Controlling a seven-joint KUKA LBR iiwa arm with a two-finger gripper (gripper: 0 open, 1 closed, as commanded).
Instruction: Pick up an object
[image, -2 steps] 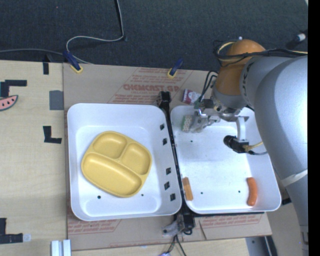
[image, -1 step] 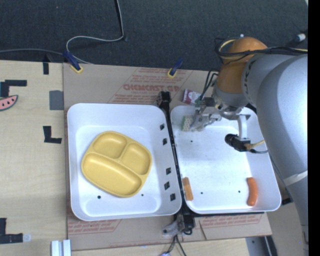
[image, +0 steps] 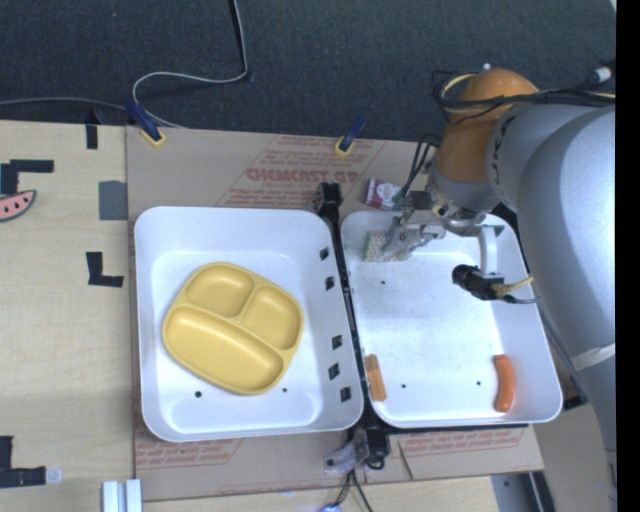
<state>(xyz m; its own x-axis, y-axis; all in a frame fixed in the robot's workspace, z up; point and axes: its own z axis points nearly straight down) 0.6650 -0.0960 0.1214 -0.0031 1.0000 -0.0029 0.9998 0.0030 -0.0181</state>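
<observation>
You are watching the claw (image: 400, 236), finger spread unreadable, hovering directly over a small greenish packet (image: 378, 247) in the right bin's (image: 530, 400) far corner; it is probably handling light and crinkly, so pinch its middle.

Pale wooden bench (image: 60, 330) marked with black tape (image: 100, 270), brown cardboard sheet (image: 240, 170) over it, dark carpet (image: 300, 50) beyond.
</observation>
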